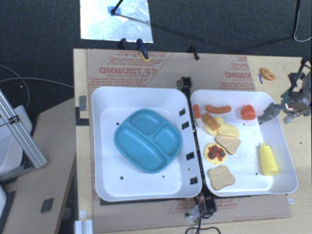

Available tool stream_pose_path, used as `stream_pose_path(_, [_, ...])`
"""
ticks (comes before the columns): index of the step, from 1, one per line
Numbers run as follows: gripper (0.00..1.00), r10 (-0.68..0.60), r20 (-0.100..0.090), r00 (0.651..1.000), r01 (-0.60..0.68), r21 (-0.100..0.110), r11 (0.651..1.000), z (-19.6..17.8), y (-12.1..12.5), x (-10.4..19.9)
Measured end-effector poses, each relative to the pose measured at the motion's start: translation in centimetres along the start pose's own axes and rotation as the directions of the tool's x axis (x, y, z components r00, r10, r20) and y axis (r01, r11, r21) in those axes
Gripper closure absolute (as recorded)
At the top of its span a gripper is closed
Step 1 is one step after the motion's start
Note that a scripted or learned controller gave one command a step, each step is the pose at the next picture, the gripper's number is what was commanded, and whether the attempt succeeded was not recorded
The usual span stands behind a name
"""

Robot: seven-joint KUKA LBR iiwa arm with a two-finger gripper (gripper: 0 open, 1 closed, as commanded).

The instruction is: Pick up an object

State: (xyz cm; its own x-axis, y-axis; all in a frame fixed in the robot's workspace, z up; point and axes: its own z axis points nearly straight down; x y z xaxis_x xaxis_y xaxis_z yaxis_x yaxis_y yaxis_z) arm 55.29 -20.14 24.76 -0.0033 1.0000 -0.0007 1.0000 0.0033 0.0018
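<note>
The gripper [274, 110] reaches in from the right edge and hangs over the right rim of the right bin [287, 167], near its upper corner; whether its fingers are spread or pressed together I cannot tell, and nothing shows between them. The closest item is a red tomato [248, 112], lying in the bin just left of the gripper tip and apart from it. Farther left along the top of the bin lies a sausage [218, 109], with an orange stick [196, 111] by the bin's left wall. Below these sit a croissant [210, 123], a yellow cheese slice [228, 130] and a bread slice [228, 143], crowded together and touching. Under them is a small tart with red fruit [216, 153], and nearer the front a piece of toast [221, 177]. A yellow mustard bottle [268, 159] lies on its side near the right wall, below the gripper and well apart from it. The left bin [107, 184] holds a blue divided plate [147, 140]. A small pretzel [266, 74] rests on the bench [229, 67] beyond the right bin.
</note>
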Motion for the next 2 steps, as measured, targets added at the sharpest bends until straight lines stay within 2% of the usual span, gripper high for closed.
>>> stream_pose_path(1, [0.00,-0.002,0.006,1.000,0.002,-0.018,1.000,13.7,-4.5,-0.6])
stream_pose_path(2, [0.00,-0.008,0.000,1.000,0.008,-0.007,1.000,16.1,3.7,3.4])
